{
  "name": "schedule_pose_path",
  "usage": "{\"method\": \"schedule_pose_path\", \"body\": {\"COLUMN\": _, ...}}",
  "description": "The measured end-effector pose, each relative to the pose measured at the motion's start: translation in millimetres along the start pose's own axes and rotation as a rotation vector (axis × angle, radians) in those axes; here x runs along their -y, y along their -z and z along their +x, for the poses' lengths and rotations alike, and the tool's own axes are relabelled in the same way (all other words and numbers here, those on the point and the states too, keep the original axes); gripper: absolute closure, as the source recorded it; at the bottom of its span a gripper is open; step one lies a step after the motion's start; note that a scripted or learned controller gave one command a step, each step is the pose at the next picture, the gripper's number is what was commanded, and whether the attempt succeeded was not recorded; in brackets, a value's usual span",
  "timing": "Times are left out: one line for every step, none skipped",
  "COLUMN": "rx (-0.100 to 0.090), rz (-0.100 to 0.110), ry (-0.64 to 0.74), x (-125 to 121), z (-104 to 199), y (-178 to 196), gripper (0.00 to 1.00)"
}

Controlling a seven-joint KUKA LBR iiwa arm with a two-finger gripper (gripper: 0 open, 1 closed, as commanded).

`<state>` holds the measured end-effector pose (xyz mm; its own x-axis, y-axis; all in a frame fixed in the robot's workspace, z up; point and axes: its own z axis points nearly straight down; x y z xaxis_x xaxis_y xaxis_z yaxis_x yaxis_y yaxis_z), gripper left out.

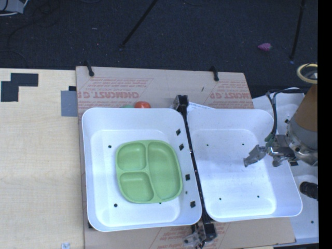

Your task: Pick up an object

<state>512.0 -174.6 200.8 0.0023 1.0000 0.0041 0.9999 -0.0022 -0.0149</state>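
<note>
- Dark carpet is running across the top of the frame, and below it the pale wooden worktop [36, 154] is carrying a cardboard sheet [161, 90] with two white bins on it.
- Lying flat at the centre of the left bin [98, 134] is a green divided plate [149, 171], the only thing I am seeing inside either bin, so I am judging it my likeliest target.
- A small red-orange object [142, 105] is sitting just beyond that bin's upper rim, on the cardboard.
- I am reaching in from the right edge, with my claw [255, 156] hanging over the right bin [233, 211], well apart from the plate.
- I am holding nothing; whether my claw is apart or together, I cannot tell.
</note>
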Motion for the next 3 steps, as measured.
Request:
{"method": "schedule_pose_path", "body": {"rx": 0.002, "rz": -0.011, "ry": 0.002, "x": -2.6, "z": -0.2, "y": 5.7, "gripper": 0.0}}
{"method": "schedule_pose_path", "body": {"rx": 0.001, "rz": -0.007, "ry": 0.002, "x": -0.6, "z": -3.7, "y": -57.6, "gripper": 0.0}}
{"method": "schedule_pose_path", "body": {"rx": 0.001, "rz": -0.008, "ry": 0.002, "x": -0.5, "z": -2.7, "y": -111.1, "gripper": 0.0}}
